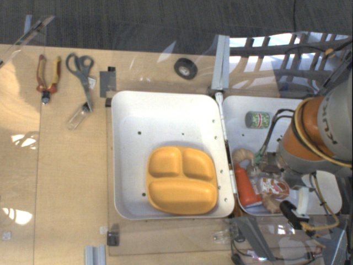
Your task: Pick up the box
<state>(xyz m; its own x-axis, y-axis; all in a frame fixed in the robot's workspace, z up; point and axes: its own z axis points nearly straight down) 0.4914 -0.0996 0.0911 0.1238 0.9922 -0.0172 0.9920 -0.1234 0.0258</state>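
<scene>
Arm [325, 131] comes in from the right edge, grey w/ orange band [304, 127] above the wrist, bent down over the right bin [237, 112]; the wrist sits over that bin's middle, cables looping round it. Jaws are under the wrist amid clutter, so can't tell whether they're spread or pressed together, and nothing is seen pinched. The box [274, 187], as far as it reads, is the red-and-white printed pack in the near part of the right bin, just below the wrist and partly covered by it. Beside it, along the bin's left wall, lies a red item [245, 187]; a green can [257, 119] lies apart nr the far wall, w/ bare floor around it. Right bin's right half is hidden by the arm. Left bin [132, 126] holds a yellow tray [182, 178] w/ three compartments, close to the near-right corner; far and left parts are open floor. On the counter [55, 175], well left of the bins: pliers [47, 76], scissors [83, 73]; a black tape roll [186, 68] lies beyond the left bin.
</scene>
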